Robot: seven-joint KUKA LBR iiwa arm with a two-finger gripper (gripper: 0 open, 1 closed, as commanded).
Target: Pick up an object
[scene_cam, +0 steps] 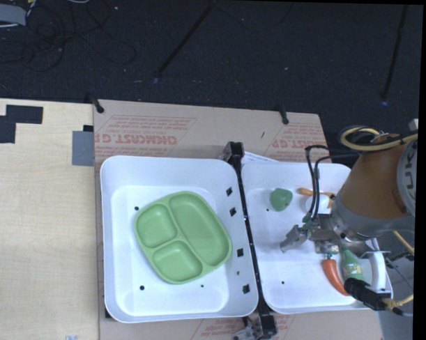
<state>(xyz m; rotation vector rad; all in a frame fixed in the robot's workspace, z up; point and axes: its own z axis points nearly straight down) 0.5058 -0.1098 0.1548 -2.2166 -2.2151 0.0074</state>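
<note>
I find the gripper (294, 240) low over the middle of the right bin (282, 290), reached in from the bin's right edge. Whether the claw is spread or pressed together I cannot tell; the detail is too small, and I see nothing between its tips.

Candidate objects sit apart from it. A small green lump (281, 198) lies near the right bin's far edge. An orange carrot-like piece (333, 274) rests against the right edge, beside a green item (351, 266) partly under the wrist. I judge the scatter leaves each piece reachable singly.

The left bin (118, 281) carries a green divided plate (182, 236), set askew near its centre.

Both bins rest on cardboard (179, 133) over a pale wooden bench (36, 229). Dark floor with cables lies beyond.
</note>
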